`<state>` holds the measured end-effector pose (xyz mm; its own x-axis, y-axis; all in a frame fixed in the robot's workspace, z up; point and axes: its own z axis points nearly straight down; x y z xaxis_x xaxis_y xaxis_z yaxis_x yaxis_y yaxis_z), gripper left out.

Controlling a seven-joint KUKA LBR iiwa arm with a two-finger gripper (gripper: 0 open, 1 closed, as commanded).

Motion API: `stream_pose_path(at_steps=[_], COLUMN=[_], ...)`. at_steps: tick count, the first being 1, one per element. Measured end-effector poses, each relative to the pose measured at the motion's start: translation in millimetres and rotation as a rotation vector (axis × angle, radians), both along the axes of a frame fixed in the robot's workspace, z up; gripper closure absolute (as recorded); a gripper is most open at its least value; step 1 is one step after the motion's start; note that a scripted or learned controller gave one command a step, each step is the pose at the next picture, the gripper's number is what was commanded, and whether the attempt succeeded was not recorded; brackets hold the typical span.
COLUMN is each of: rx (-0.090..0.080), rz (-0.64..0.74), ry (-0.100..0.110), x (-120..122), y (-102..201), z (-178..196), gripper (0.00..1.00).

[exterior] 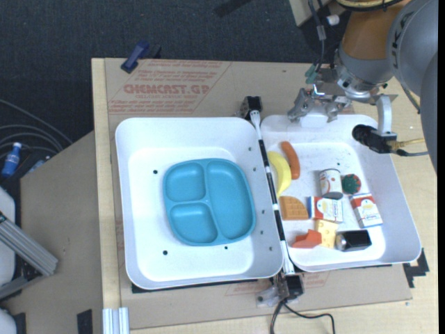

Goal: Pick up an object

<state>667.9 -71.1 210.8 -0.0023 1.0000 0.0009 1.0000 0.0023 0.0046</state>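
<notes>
Gripper, hung over the far rim of the right bin, its two fingers spread fairly wide with nothing between them. The toy food it might take lies nearer the camera, inside that bin and well apart from the fingertips. Closest are a red-orange hot dog and a yellow banana, side by side and touching along the bin's left wall, each with its long axis running roughly from far to near; a grasp across the short axis would seem to suit either.

Beyond these, toward the near rim, the pieces crowd together: a small can, a dark green ball, two red-and-white cartons, a tan waffle-like slab, an orange wedge, a yellow cheese block and a black block. Their tight packing probably leaves little finger room.

The divider between the bins runs just beside the banana and may hinder one finger. The left bin holds a blue compartment plate.
</notes>
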Motion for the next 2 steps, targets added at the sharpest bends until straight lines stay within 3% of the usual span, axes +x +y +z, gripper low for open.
stream_pose_path(at_steps=[1,2], rx=[0.001,-0.001], rz=[-0.002,-0.002], ry=[0.008,0.004], x=[-188.9,-65.1], y=[29.4,9.4], z=[61.0,40.5], gripper=[1.00,1.00])
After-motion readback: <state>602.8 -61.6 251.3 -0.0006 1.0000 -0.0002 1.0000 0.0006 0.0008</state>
